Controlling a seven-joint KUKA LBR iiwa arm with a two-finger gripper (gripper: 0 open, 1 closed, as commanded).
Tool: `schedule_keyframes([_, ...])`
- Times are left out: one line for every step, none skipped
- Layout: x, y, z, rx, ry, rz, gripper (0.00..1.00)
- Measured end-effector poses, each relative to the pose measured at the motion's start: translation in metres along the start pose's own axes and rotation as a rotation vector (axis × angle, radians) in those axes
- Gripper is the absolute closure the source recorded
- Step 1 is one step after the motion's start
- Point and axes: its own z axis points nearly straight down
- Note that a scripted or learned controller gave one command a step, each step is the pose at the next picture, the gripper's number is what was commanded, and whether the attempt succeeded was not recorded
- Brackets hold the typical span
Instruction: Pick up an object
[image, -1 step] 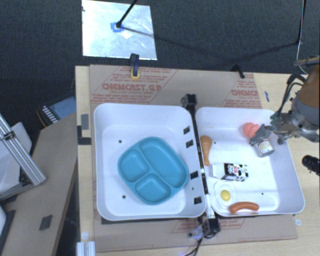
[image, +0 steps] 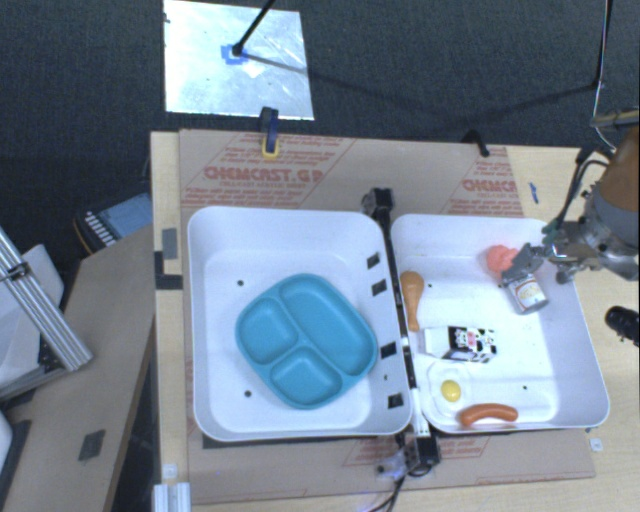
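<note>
You see 2 white bins on a cardboard-covered bench (image: 330, 160) over dark carpet; left bin (image: 215, 250) holds a blue tray (image: 305, 340); in the right bin (image: 575, 365), the gripper (image: 527, 268) clasps a small can (image: 525, 293), tilted, beside a pink object (image: 501, 258).

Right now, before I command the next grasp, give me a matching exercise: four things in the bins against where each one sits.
Things:
1. blue divided plate
2. sausage
3. pink object
4. wooden spoon

Places:
A. right bin, near front edge
B. left bin, middle
C. right bin, along its left wall
D. right bin, back, beside the gripper

Pairs: 1-B, 2-A, 3-D, 4-C
</note>
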Motion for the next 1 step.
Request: schedule_keyframes([0.0, -0.0025, 0.0627, 0.005, 0.002, 0.002, 0.0])
